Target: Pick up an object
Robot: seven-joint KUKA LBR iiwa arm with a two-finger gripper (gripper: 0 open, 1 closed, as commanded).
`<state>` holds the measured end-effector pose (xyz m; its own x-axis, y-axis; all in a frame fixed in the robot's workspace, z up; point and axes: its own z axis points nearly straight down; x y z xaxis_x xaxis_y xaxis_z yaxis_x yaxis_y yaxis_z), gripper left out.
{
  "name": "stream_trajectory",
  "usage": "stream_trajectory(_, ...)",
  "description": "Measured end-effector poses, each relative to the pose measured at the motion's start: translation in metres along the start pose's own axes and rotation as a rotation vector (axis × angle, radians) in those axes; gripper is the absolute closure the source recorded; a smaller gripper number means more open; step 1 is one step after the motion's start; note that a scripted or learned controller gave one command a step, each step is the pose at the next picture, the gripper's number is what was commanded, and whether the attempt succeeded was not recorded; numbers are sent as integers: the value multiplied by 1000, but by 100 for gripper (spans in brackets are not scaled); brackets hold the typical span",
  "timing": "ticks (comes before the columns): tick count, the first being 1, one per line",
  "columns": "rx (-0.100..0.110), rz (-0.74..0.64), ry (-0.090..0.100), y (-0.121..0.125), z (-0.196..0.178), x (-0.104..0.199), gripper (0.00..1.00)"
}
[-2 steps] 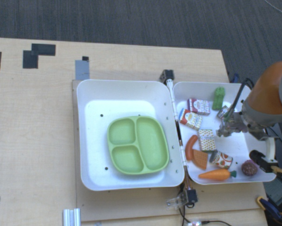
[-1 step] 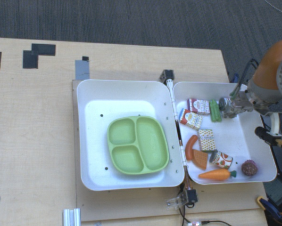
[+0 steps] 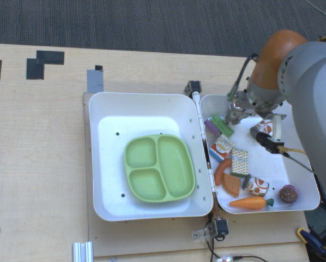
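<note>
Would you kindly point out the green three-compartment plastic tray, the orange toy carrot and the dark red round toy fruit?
green three-compartment plastic tray (image 3: pixel 176 165): camera view, large right compartment.
orange toy carrot (image 3: pixel 249 203): camera view, middle of body.
dark red round toy fruit (image 3: pixel 288 194): camera view, centre.

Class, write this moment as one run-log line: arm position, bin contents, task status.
gripper: over right bin, top left | right bin: carrot, toys | left bin: green tray | pick: not yet done
</note>
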<state>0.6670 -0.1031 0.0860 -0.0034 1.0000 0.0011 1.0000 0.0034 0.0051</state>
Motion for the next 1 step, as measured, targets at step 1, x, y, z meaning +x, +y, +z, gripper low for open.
stream_trajectory(1,-1,0,-3,3,-66,-65,100)
